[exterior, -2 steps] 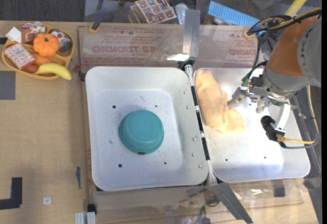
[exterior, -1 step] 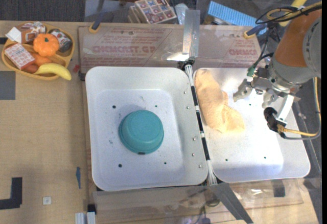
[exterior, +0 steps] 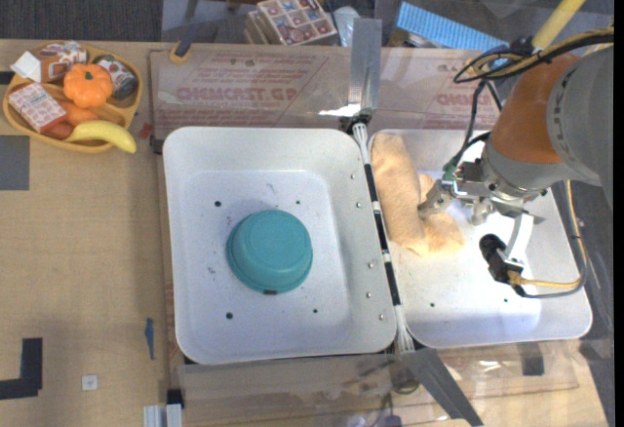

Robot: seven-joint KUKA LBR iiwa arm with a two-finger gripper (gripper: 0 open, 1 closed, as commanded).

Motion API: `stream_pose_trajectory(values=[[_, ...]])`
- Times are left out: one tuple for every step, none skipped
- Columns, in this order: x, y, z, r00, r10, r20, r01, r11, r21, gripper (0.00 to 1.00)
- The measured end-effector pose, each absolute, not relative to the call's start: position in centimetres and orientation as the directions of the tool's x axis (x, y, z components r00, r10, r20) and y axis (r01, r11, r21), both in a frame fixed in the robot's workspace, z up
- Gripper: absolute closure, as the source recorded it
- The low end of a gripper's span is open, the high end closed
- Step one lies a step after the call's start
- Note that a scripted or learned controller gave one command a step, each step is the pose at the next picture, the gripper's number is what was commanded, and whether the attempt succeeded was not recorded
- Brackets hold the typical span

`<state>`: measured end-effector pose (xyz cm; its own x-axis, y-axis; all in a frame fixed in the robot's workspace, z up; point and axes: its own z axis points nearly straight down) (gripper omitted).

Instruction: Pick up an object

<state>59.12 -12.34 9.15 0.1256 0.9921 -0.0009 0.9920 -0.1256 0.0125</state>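
camera view, looking down at a slant on a wooden bench (exterior: 78, 250) with two shallow white bins side by side.

the left bin (exterior: 195, 162) holds one thing: a round teal bowl (exterior: 270, 251), turned upside down, sitting a little below the middle of the bin floor and well apart from every wall.

the right bin (exterior: 546, 318) holds a long tan object, soft-looking like a bread loaf (exterior: 400, 196). it lies lengthwise along the bin's left wall, just beside the divider between the bins, running from near the top edge down to about the middle.

the grey arm with its orange band (exterior: 522, 113) reaches in from the right and bends down over the right bin. the gripper (exterior: 434, 201) sits at the loaf's right side, low over its lower half — one metal finger (exterior: 430, 203) is seen against the tan surface. whether the fingers are spread or closed cannot be told from here, and nothing is seen clamped between them. a black cable with a yellow lead (exterior: 507, 264) hangs below the wrist over the bin floor.

at the bench's top left corner, well away from both bins, a yellow dish (exterior: 24, 118) carries toy food: a small orange pumpkin (exterior: 88, 85), a banana (exterior: 102, 134) on its lower rim, and some small boxes.
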Motion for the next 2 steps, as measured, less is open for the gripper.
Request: stream_pose_trajectory(values=[[53.3,-10.5,9.5,0.470,0.883,0.002,0.883,-0.470,0.000,0.00],[48.4,-13.0,18.6,0.246,0.969,-0.001,0.969,-0.246,0.001,0.00]])
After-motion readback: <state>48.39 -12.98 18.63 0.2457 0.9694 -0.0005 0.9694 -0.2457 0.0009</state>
